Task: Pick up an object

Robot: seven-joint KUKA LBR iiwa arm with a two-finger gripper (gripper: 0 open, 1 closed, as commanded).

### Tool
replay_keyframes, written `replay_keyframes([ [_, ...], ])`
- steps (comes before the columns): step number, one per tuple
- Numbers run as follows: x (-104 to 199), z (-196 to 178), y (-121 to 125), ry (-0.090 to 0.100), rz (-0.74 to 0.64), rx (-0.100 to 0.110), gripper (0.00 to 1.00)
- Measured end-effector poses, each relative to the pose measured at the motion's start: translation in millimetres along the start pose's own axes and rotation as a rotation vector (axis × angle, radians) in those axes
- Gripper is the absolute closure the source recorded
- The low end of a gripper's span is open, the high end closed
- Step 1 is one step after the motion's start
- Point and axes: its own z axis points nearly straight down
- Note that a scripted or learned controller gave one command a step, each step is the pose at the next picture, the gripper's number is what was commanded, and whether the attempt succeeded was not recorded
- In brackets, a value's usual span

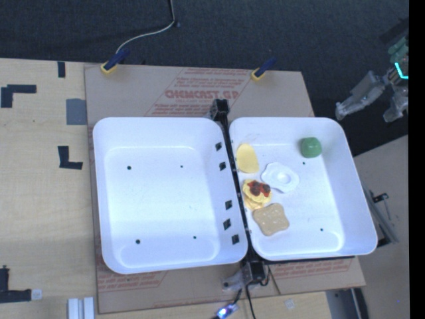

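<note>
Camera view: gripper (pixel 373 104) is parked off the upper-right corner of the right bin (pixel 352 171), over the dark floor, well clear of everything. Two grey fingers visible, one pointing left at about bin-rim level and one further right; there's a clear gap between them, so I read them as apart, with nothing between. Wrist is mostly cut off at the frame edge.

Nearest candidate is the green round piece (pixel 310 147), near the bin's upper-right corner, standing alone. Further in: fried egg (pixel 279 177) mid-bin, yellow wedge (pixel 247 158) close to the divider, jam-topped biscuit (pixel 256 192) just below it, and toast slice (pixel 271 218) touching or nearly touching the biscuit. Left bin (pixel 159 251) holds nothing I can pick out.

Step, as I judge it: pre-approach. No target committed, nothing lifted.

Next move needs: traverse left and down over the right bin, fingers kept spread, descend straight onto one item. Green piece looks the best bet, since it's isolated and has some height. The flat pieces by the divider are thin and crowded; fingers would likely skid or catch two.
</note>
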Motion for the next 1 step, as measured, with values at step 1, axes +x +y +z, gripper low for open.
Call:
replay_keyframes([
  [1, 0.1, -10.5, 0.5, -0.001, 0.000, -0.001, 1.00],
])
